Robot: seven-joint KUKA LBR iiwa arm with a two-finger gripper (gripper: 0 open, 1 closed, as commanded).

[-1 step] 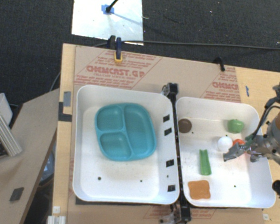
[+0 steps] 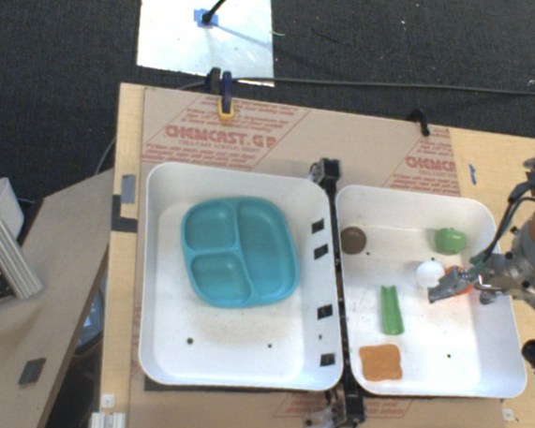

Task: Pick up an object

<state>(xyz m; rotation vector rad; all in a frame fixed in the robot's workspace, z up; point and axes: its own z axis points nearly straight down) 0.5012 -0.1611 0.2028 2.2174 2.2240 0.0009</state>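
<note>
White little ball (image 2: 428,272) sits in the right bin (image 2: 497,372), touching the gripper (image 2: 450,288), which I can't tell is gripping or not. Looks light, smooth and rolly, so I'd pinch it square across the middle.

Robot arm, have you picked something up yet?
Not yet. The tool sits low in the right bin, right next to the white ball. The green stick, orange sponge and brown ball lie untouched. Grabbing and lifting remain.
</note>
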